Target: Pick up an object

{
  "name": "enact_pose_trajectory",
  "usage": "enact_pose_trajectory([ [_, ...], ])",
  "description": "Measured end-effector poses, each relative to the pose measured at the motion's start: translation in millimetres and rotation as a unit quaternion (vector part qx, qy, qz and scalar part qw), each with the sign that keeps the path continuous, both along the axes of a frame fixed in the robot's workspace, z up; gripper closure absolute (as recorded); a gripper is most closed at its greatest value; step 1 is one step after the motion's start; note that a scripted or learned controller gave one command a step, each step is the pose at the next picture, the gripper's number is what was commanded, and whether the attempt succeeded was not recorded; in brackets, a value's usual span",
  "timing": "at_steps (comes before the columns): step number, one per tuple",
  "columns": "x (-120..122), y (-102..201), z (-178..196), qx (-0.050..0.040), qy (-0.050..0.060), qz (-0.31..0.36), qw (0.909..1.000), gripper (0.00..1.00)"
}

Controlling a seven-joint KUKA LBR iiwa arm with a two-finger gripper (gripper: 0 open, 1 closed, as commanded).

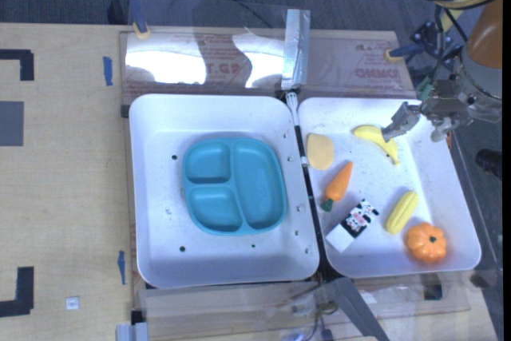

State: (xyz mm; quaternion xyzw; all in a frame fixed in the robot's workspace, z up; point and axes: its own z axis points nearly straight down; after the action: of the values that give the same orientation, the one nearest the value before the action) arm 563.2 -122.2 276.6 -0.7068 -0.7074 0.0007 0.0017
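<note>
Fingers point(399, 122) look spread apart with nothing between them, so the gripper point(418, 126) is empty and hangs over the far right part of the right bin point(467, 204), the left fingertip just beside the banana point(374, 138). Task thing is not fixed, any object counts; the banana is nearest, lying curved near the bin's far side, well apart from the wall. Other candidates in the same bin: pale yellow round piece point(319, 150) by the divider, carrot point(338, 181) just below it, black-and-white carton point(356, 221), corn cob point(401, 210), orange pumpkin point(425, 242) in the near right corner. Left bin point(144, 172) has a blue divided plate point(235, 184), flat and wide, a poor pick. Step in hand, as I judge it: line up and descend on the banana. To do it well, shift the gripper left so the banana sits midway between the fingers, not under one tip. Turn the wrist so the fingers close across the short width of the fruit, not along its length. Aim for the thick middle, since the tapered end near the fingertip would likely slip out. Go down low enough that the pads reach the sides, without ramming the bin floor. Close only once both fingers straddle it, then lift straight up. Risk: a fingertip landing on top would push the banana away or roll it. Height above the bin is hard to read from this slant.
</note>
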Motion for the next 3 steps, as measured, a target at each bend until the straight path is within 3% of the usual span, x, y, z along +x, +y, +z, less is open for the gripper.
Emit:
enact_pose_trajectory([
  [1,17.5,-21.5,-105.8,0.0002,0.005,-0.029,0.9996,0.00],
  [2,61.4,-61.7,-187.8,-0.0018,-0.004,-0.069,0.9976,0.00],
  [3,61.6,-61.4,-178.0,-0.0020,-0.005,-0.069,0.9976,1.00],
])
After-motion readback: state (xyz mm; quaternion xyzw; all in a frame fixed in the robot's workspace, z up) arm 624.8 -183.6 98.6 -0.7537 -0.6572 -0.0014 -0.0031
